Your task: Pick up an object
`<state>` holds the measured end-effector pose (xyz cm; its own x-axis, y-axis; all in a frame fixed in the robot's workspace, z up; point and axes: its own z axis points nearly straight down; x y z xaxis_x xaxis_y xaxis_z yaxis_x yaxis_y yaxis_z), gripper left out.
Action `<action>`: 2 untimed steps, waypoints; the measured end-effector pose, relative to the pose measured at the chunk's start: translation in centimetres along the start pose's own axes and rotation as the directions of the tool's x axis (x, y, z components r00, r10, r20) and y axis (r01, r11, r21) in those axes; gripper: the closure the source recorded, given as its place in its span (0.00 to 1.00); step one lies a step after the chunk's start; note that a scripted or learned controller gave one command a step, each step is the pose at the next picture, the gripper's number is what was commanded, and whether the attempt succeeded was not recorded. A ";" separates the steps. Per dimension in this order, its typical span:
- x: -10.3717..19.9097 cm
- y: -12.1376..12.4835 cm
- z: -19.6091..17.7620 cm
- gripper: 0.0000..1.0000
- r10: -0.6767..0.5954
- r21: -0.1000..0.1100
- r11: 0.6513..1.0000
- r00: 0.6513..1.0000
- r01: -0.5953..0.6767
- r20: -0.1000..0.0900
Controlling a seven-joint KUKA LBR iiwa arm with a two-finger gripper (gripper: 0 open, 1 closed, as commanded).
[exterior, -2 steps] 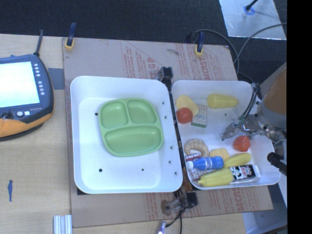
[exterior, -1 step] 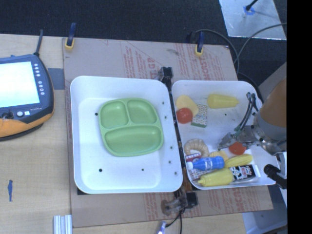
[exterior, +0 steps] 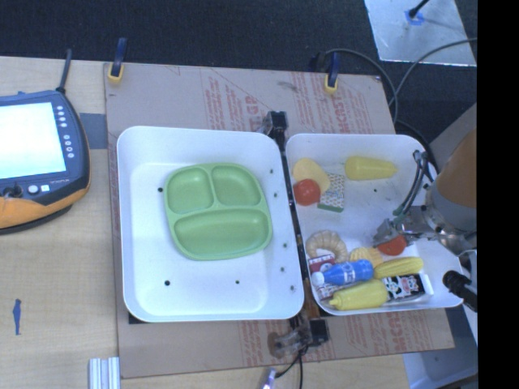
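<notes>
Pale wood counter (exterior: pixel 57 298) under a brown cardboard sheet (exterior: pixel 243 96) printed with faint red lettering, too blurred to read; dark carpet beyond. Two shallow white bins side by side on the sheet. Left bin (exterior: pixel 146 290) carrying a green divided plate (exterior: pixel 217 211) with three compartments. Right bin (exterior: pixel 389 146) crowded with toy food: yellow pepper (exterior: pixel 371 168) near the far wall, red tomato (exterior: pixel 306 190) touching a yellow lemon-like piece (exterior: pixel 310 171), a small green-edged card (exterior: pixel 332 193) just beside them, a tan ring (exterior: pixel 326 243), a blue-and-white bottle (exterior: pixel 345 274) with an unreadable label, corn cobs (exterior: pixel 358 297) along the near wall, and a flat white packet (exterior: pixel 404 285) with black and red print, not legible. Gripper (exterior: pixel 392 235) reaching in from the right, low over a small red object (exterior: pixel 392 246) near the right wall; fingers pointed down around it, spread or pinching cannot be told. Teach pendant (exterior: pixel 36 156) with a bright screen resting at far left of the counter.
</notes>
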<state>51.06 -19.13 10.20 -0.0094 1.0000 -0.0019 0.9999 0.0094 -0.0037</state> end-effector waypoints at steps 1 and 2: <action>6.4 5.2 -2.3 1.00 0.002 0.000 1.000 1.000 -0.002 -0.001; 13.4 7.6 -9.1 1.00 0.006 -0.002 1.000 1.000 -0.006 -0.004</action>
